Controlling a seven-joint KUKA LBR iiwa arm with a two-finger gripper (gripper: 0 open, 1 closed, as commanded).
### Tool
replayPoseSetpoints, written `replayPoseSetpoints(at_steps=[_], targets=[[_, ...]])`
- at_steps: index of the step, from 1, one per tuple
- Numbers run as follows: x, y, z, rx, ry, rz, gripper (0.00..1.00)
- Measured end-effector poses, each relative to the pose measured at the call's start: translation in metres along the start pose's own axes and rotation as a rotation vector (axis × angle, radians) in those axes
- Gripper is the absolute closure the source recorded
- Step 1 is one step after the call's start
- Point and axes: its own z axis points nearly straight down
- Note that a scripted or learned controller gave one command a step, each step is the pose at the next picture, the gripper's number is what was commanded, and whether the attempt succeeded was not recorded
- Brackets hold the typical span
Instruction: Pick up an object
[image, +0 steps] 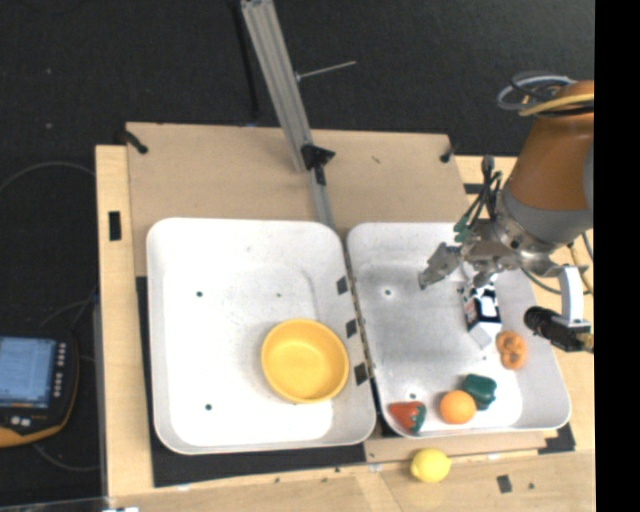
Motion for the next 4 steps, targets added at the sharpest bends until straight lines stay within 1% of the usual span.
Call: replayPoseSetpoints(at_steps=[1, 2, 3, 4], targets=[[0.0, 0.0, 0.0, -0.001, 0.0, 0.001, 0.0], [-0.003, -0.007, 0.061, 0.006, -0.002, 0.003, 0.0], [0.001, -0.003, 0.121, 0.006, -0.002, 0.005, 0.0], [0.0, -0.003, 0.145, 0.003, -0.002, 0.005, 0.0]])
